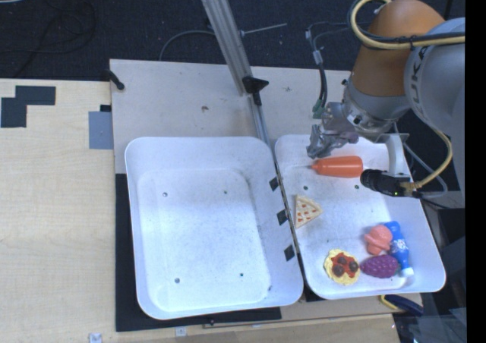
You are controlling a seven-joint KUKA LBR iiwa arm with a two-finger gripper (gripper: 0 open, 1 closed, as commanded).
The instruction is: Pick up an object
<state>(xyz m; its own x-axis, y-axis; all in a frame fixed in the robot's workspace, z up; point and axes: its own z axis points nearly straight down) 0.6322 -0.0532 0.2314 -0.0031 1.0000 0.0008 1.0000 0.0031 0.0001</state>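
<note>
The right bin (425, 277) holds several toy foods. An orange carrot (339, 166) lies at its far end. A waffle-patterned pizza slice (305, 212) rests near the left wall. At the near end sit a round yellow tart with berries (342, 266), a purple grape bunch (379, 265), a pink-orange lumpy piece (377, 239) and a blue bottle (399, 247). My gripper (322, 144) hangs over the far end of the right bin, just above and left of the carrot. Nothing shows between its fingers.
The left bin (144, 153) lies beside the right one, with black clips (282, 216) along the shared wall. A slanted aluminium post (231, 49) rises behind the bins. A black cable fitting (383, 181) sits just right of the carrot.
</note>
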